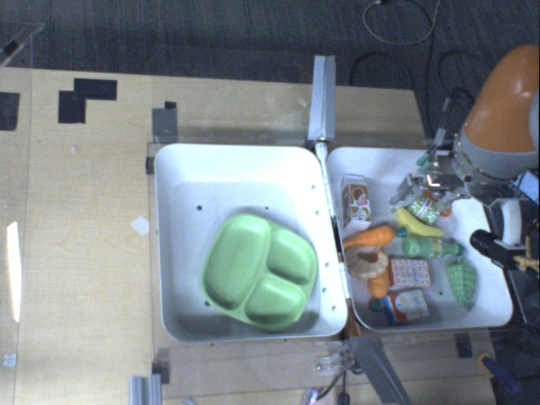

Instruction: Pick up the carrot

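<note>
The carrot is orange and lies on its side at the left of the right bin, its tip pointing toward the banana. My gripper hangs over the bin's upper right part, above and to the right of the carrot, just beyond the banana. Its fingers stand open with nothing between them. The grey arm with its orange band comes in from the right edge.
Around the carrot lie a small red-and-white carton, a brown mushroom-like piece, a green bottle, a red-patterned box, a green knobbly item and a small packet. The left bin holds a green divided plate.
</note>
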Available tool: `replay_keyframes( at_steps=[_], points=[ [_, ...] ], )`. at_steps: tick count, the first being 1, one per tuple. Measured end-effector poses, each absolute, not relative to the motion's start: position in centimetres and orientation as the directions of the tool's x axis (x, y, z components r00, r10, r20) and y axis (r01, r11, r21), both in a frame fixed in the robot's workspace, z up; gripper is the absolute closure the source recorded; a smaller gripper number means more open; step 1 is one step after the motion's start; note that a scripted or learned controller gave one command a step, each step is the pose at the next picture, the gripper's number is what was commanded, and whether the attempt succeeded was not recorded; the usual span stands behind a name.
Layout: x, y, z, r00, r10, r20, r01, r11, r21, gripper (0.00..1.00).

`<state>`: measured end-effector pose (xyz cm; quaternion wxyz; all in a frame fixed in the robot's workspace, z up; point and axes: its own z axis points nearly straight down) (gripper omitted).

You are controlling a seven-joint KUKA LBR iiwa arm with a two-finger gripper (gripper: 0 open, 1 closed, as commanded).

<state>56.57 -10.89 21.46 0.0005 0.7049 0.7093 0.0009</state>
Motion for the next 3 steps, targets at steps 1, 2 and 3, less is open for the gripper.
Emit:
replay_keyframes(
  at_steps=[1,2,3],
  points=[
    [58.7,-8.8,12.1,-0.043,0.999,-0.005,0.998,0.043,0.039,0.00],
    [58.9,-8.5,13.1,-0.046,0.999,-0.001,0.998,0.046,0.038,1.00],
    [58.9,-8.6,13.1,-0.046,0.999,-0.001,0.998,0.046,0.038,0.00]
  ],
)
